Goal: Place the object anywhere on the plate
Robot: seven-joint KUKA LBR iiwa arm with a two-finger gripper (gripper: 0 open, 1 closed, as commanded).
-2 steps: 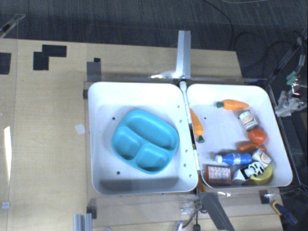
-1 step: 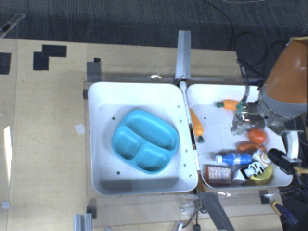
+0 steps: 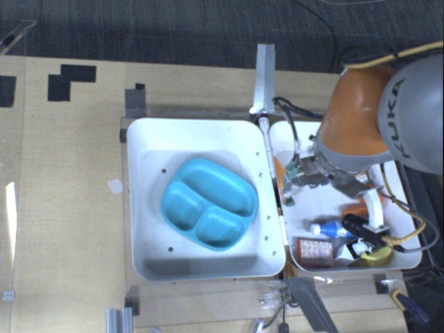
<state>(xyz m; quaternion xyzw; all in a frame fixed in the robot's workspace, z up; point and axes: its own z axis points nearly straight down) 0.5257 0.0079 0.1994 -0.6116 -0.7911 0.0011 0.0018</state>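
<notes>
Gripper (image 3: 287,186) at right bin's (image 3: 309,217) left wall, state unreadable; blue plate (image 3: 208,201) mid left bin (image 3: 149,179), bare floor leftward.

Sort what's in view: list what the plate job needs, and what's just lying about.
Job: blue plate in the left bin; gripper over the right bin, near its left wall. Which thing it is after cannot be told.

Lying about, in the right bin: white-and-blue tube; brown box; yellow thing; orange piece by the left wall.
</notes>
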